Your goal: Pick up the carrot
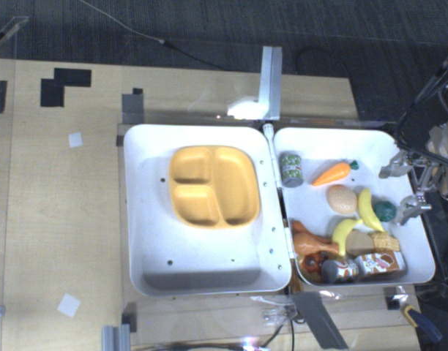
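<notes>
Carrot point(332, 172) lies right of the can point(290, 169), apart from it; probably light, stiff, smooth plastic, best pinched mid-body. Gripper point(408, 189) stands wide, holding nothing

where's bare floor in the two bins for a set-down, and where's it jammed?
Left bin: bare floor all around the yellow tray, widest along its near edge. Right bin: a free strip along the far wall, beyond the can and carrot. Crowded: the near half, where bananas, egg, bottle and chicken leg pile together. Gripper sits at the right rim.
</notes>
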Controlling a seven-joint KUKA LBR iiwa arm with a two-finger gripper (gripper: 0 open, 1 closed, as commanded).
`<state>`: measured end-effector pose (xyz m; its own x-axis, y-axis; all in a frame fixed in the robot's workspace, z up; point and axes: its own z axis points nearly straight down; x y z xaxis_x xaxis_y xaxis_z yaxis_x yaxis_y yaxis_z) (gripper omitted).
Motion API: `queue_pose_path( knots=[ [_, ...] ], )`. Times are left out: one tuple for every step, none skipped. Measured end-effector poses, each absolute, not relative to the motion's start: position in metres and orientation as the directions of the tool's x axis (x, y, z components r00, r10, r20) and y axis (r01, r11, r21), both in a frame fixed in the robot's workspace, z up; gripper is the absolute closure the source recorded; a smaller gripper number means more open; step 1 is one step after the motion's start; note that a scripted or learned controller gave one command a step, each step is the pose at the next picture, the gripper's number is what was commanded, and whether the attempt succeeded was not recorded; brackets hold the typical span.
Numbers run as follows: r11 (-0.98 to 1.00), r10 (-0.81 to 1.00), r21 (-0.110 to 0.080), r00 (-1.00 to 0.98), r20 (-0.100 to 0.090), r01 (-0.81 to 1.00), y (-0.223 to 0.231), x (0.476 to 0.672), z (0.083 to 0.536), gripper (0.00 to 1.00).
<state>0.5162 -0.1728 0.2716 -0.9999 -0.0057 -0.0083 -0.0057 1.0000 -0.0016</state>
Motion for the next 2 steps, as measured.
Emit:
queue_pose_path(
  knots=[
    [0.986,-0.164,0.001,-0.986,-0.006,-0.164,-0.116,0.571,0.198,0.0],
    [1.0,-0.002,-0.002,-1.0,-0.018,-0.002,-0.112,0.613,0.09,0.0]
  ],
)
